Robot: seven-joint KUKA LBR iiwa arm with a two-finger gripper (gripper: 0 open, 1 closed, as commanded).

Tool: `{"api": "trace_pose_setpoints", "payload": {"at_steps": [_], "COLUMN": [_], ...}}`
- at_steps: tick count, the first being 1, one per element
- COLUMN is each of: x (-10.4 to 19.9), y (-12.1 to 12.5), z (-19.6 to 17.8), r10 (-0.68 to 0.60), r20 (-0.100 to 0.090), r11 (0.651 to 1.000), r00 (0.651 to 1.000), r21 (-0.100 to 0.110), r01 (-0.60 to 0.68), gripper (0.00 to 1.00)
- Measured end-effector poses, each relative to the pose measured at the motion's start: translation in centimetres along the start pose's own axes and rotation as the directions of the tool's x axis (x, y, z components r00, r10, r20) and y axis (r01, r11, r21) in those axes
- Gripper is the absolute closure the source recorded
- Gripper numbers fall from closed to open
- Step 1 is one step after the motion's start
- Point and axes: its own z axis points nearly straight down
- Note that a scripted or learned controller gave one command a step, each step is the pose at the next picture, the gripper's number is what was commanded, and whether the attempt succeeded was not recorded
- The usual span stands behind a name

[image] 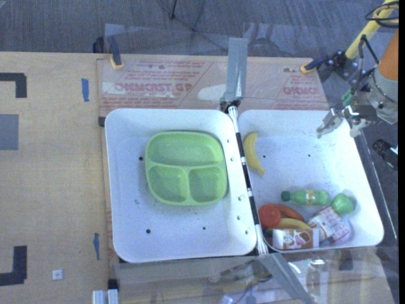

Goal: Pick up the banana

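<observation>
While gripper (340,120) hangs open at right bin (329,154) rim — banana (253,152) inside, green tray (186,168) in left bin (126,189).

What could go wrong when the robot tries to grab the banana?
1. The banana lies tight against the right bin's left wall, so the gripper might bump that wall or slip off.
2. The gripper sits at the far right edge, so a small aiming miss after the long reach seems possible.
</observation>
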Motion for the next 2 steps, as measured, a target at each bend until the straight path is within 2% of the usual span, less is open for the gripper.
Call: {"api": "trace_pose_setpoints", "payload": {"at_steps": [1, 2], "x": [4.2, 10.0], "y": [-1.2, -1.2], "z": [4.2, 5.1], "r10": [0.66, 0.845], "r20": [0.003, 0.004], "r11": [0.751, 0.535], "r00": [0.751, 0.535], "r21": [0.004, 0.004], "r01": [-0.661, -0.845], "gripper": [0.0, 0.0]}}
